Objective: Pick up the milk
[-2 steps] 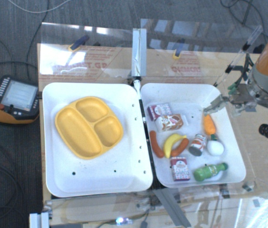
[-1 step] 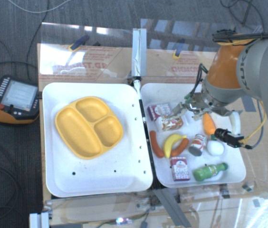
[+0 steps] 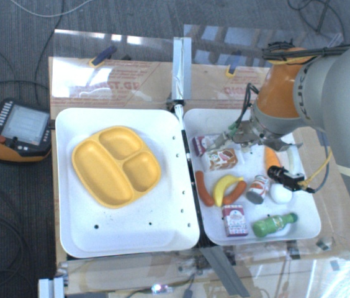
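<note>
The milk, a small red and white carton (image 3: 234, 220), lies flat near the front edge of the right bin (image 3: 311, 228). My gripper (image 3: 236, 133) hangs over the back part of that bin, well behind the carton. It sits just above a white and brown packet (image 3: 221, 159) and next to a red and white packet (image 3: 203, 145). Nothing shows in its grasp.
Between gripper and carton lie a red sausage (image 3: 204, 189), a banana (image 3: 224, 187) and a can (image 3: 257, 189). A carrot (image 3: 273, 158), an egg (image 3: 280, 194) and a green bottle (image 3: 275, 224) lie to the right. The left bin (image 3: 76, 228) holds a yellow divided plate (image 3: 115, 164).
</note>
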Robot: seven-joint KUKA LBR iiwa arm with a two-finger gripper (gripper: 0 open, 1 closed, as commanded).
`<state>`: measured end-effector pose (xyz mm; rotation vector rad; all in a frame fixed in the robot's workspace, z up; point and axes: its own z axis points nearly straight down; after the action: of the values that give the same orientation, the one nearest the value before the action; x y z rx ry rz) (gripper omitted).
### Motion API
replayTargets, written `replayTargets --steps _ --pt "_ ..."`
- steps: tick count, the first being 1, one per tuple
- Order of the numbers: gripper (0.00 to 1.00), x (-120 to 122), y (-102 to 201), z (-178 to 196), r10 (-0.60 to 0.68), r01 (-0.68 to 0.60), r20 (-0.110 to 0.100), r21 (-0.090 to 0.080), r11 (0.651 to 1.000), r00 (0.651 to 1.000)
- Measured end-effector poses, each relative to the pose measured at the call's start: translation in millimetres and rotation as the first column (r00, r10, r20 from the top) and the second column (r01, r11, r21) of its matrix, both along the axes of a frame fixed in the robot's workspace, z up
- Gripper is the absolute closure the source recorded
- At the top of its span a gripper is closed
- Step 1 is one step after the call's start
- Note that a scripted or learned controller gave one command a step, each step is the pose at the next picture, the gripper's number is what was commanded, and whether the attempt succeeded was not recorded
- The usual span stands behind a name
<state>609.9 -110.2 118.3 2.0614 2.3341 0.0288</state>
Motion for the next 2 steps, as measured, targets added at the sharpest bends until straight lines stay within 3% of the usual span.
replayTargets --steps 1,2 --pt "0.00 -15 7 -7 0.004 -0.004 0.034 -0.006 1.000 0.999" --pt "0.00 -33 11 -7 -0.279 0.279 0.037 0.016 0.960 0.960"
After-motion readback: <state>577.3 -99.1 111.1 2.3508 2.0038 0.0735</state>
